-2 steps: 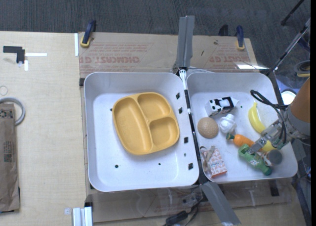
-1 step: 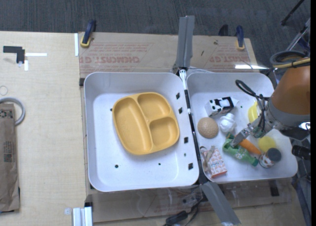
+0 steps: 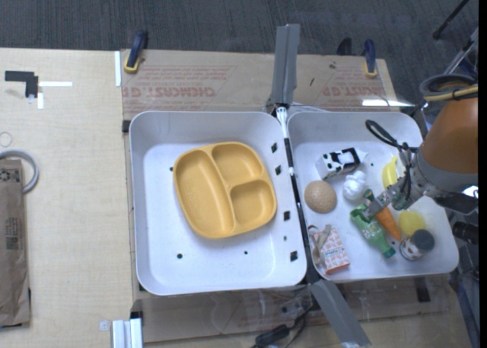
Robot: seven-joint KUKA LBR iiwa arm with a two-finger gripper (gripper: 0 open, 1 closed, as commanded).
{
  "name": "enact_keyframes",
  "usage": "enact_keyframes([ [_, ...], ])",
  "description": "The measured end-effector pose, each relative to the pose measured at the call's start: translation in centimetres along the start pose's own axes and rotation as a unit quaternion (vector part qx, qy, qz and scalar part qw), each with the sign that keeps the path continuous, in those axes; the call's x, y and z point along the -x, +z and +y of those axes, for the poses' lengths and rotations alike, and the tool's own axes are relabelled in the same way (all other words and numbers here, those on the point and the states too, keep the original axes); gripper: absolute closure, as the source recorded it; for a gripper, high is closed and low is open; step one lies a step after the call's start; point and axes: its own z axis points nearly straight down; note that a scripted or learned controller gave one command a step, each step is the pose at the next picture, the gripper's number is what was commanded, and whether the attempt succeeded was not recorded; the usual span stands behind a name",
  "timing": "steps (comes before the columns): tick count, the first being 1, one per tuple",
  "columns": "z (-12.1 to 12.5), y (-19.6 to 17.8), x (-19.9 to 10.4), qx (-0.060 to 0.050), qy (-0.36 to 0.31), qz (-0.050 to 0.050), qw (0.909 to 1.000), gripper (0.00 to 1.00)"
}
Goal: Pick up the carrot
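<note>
The carrot (image 3: 389,222) lies in the right bin (image 3: 441,266), orange and slanted, touching a green bottle-like item (image 3: 372,231) on its left and sitting just beside a yellow piece (image 3: 412,221) on its right. The gripper (image 3: 393,203) sits right over its upper end; whether it has taken hold cannot be told from this angle. The carrot looks like a light, stiff plastic toy with a smooth, tapering body, likely slippery, so a grasp across its thicker middle seems safest. A brown ball (image 3: 320,196) rests well clear.
</note>
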Motion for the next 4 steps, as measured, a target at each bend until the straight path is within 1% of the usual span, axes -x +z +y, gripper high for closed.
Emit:
enact_keyframes([
  [1,0.0,0.0,0.0,0.0,0.0,0.0,1.0,0.0],
  [2,0.0,-0.9,0.0,0.0,0.001,0.0,1.0,1.0],
  [3,1.8,-12.5,-6.3,-0.001,-0.011,0.0,0.9999,1.0],
  [4,0.1,-6.6,-8.3,-0.002,0.054,0.001,0.9985,1.0],
])
